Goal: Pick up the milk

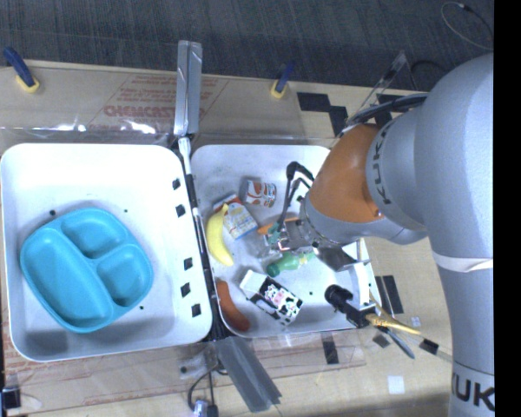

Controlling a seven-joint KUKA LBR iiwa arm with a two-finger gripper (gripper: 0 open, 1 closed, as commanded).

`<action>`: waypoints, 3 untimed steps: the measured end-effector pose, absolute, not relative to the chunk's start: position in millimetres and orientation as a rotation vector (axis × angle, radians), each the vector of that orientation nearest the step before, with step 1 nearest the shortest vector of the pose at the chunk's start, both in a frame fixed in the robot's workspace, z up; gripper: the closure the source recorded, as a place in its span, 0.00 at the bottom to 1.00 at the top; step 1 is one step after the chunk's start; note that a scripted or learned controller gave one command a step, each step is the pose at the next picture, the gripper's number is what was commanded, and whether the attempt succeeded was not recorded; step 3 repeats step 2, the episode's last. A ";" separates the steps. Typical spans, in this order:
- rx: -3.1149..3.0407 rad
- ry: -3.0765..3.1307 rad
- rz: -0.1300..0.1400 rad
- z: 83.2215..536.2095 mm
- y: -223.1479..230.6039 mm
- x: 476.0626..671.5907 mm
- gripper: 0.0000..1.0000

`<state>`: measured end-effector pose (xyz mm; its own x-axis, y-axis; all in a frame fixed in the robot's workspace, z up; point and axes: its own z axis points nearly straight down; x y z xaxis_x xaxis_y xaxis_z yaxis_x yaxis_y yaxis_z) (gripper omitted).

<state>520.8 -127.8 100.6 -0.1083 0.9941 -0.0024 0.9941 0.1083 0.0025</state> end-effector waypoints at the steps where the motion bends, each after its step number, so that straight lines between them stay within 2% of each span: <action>1: 2.096 2.335 0.000 100.6 -128.0 520.7 0.00; 2: 1.996 2.431 -0.001 90.8 -130.8 476.0 0.00; 3: 1.996 2.431 -0.001 90.8 -130.8 476.0 0.00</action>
